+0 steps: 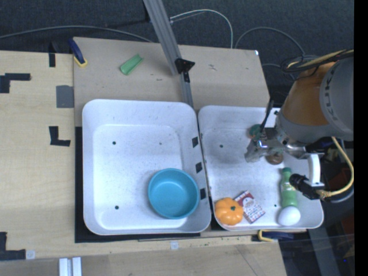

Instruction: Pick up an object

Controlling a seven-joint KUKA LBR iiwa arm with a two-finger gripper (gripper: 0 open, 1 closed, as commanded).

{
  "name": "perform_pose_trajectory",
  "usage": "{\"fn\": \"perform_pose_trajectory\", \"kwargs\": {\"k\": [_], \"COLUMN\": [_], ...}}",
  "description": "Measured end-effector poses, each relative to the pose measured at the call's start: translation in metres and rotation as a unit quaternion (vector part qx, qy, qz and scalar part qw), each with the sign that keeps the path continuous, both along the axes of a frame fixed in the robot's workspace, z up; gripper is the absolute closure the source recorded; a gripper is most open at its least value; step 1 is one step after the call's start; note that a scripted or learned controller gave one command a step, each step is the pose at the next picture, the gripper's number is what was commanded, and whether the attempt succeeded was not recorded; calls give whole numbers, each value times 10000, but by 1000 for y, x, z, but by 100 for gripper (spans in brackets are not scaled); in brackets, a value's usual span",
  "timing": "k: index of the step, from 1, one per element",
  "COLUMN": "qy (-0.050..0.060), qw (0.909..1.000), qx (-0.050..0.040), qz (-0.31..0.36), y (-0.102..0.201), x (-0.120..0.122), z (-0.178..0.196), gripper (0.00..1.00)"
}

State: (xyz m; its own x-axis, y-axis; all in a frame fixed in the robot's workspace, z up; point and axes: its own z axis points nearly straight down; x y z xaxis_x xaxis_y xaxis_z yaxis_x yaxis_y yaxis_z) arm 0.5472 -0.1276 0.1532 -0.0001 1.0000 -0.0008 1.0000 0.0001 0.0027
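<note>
Gripper (pixel 257 148) over right bin (pixel 230 125) (finger state: I cannot tell) | orange pumpkin (pixel 229 211), white egg (pixel 289 215), green bottle (pixel 288 190) near edge | blue bowl (pixel 172 192) in left bin (pixel 103 119)

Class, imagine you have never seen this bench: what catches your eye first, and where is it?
Probably the blue bowl, alone near the front of the left bin. Next the small orange pumpkin at the right bin's front edge, beside a red-and-white packet, with the gripper over that bin's middle.
</note>
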Motion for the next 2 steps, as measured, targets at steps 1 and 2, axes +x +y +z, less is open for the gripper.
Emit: {"fn": "perform_pose_trajectory", "kwargs": {"k": [1, 2], "qy": [-3, -10], "qw": [10000, 10000], "qx": [-2, -3], "qz": [3, 7], "y": [-6, -6], "x": [0, 1], "z": [44, 95], "gripper": [100, 100]}}
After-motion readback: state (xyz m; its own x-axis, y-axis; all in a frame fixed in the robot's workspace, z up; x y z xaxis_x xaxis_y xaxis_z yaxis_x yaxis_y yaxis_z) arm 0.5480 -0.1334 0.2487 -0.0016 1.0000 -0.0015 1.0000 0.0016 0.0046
